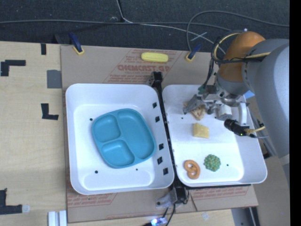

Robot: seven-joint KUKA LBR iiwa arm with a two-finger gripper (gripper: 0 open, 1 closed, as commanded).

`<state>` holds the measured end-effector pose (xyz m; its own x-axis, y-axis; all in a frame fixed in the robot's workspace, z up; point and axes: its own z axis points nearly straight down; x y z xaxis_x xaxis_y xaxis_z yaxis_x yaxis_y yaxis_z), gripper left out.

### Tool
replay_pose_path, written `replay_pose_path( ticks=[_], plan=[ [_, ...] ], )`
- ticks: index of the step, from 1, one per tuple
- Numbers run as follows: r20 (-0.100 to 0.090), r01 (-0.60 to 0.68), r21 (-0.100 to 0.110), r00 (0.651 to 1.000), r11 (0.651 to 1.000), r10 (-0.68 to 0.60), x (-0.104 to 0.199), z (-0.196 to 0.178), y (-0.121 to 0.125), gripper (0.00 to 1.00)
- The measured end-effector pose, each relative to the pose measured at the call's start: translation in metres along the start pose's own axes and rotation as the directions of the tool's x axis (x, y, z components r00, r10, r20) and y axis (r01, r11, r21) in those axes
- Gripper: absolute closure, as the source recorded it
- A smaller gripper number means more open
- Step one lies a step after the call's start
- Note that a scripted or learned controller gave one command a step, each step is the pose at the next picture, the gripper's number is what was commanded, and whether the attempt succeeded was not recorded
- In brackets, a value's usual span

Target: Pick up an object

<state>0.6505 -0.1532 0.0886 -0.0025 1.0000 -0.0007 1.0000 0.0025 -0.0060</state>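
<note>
Tan and crusty in appearance, a small bread-like piece (198, 111) lay in the upper part of the right bin (249, 175), directly under the gripper (201, 106). The fingers appeared to close around it, though the view there was cluttered and an actual hold could not be confirmed; whether the pincer was wide or narrow could not be told. The low wrist pose suited a top-down grasp on that piece. Just below it sat a pale yellow wedge (201, 130), apart from the fingers. Near the front wall rested a brown pretzel (192, 168) beside a green knobbly ball (212, 163). The left bin (77, 98) held a blue divided plate (123, 137). A yellow banana-like item (154, 57) lay on the cardboard behind both bins.
</note>
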Motion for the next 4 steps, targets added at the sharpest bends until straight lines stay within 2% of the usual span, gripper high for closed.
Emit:
replay_pose_path(
  ticks=[1,2,4],
  plan=[
    [0.002,0.000,-0.006,1.000,1.000,0.000,0.000,0.003,0.001,0.00],
    [0.002,0.002,-0.007,1.000,1.000,-0.001,0.001,-0.007,0.001,1.00],
    [0.000,-0.002,-0.010,1.000,1.000,0.002,0.000,-0.106,-0.007,1.00]
  ],
)
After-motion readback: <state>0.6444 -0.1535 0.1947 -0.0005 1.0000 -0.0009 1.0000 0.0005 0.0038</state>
